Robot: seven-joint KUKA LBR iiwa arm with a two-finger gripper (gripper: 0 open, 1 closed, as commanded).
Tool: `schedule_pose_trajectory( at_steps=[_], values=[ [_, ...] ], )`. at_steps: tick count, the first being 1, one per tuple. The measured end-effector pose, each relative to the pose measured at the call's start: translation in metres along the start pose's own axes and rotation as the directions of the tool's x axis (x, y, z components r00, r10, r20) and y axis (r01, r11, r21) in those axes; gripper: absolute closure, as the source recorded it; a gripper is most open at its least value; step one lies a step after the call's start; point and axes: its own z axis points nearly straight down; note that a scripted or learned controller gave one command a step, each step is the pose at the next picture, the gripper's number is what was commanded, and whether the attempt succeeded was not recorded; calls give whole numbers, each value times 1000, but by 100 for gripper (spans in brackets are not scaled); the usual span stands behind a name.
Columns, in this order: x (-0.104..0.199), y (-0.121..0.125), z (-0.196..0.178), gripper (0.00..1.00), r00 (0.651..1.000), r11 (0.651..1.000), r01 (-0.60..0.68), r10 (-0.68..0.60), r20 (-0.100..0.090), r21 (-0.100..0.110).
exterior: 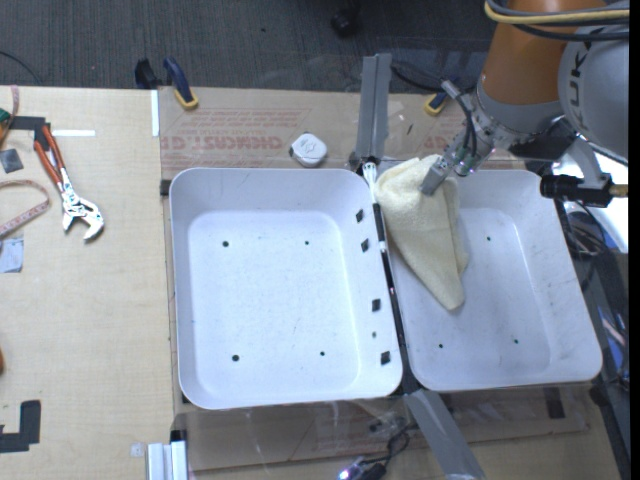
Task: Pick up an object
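Gripper-wise (437,180), my two grey fingers are pinched together on the top edge of a pale yellow cloth (428,230), a soft crumpled rag-type thing. You can see the fabric bunched up right between the fingertips, so yeah, I'm clamped on it, fingers barely apart with just the cloth in the gap.

That cloth sits in the far left part of the right white plastic bin (520,318), right up against the wall it shares with the left bin. The top of it is pulled up toward my fingers, and the rest drapes down and toward the near side in a long tapered shape, with the pointed end lying on the bin floor.

My arm comes in from the far right, orange band (530,48) above the wrist, angled down to the left.

The left white plastic bin (200,268) sits just beside the right one, edges touching along the middle.

Other stuff around: a small round white tape measure (309,149) on the cardboard sheet (250,133) just past the far edge of the left bin, and a red-handled adjustable wrench (68,193) lying on the light wooden bench top (90,318), well off to the left.
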Motion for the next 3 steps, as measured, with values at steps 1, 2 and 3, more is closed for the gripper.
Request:
schedule_pose_trajectory(
  at_steps=[1,2,3],
  values=[
    [4,-34,-68,100,998,998,64,-64,2,-1],
    [10,-16,-15,100,980,980,-201,201,-2,1],
    [13,14,-7,100,869,869,-495,495,1,1]
  ],
)
